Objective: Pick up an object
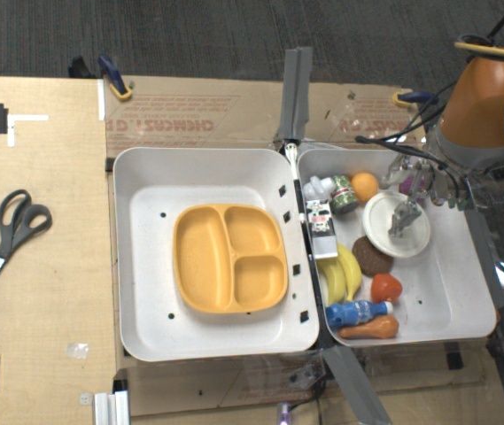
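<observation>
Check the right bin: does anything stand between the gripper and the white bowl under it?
Nothing visible does. The gripper hangs directly over the white bowl in the right bin. The orange, the brown round item and the tomato lie beside the bowl, not over it.

I see the surface (39, 326), pale wood on the left, with a sheet of brown cardboard (198, 113) laid over its far middle. Two shallow white bins sit on it side by side, touching along their inner edges: the left bin (136, 264) and the right bin (460, 299). On the bare wood to the left lies a pair of black-handled scissors (8, 237), well apart from the bins. A blue-and-yellow clamp (114, 76) grips the cardboard's far left corner.
</observation>
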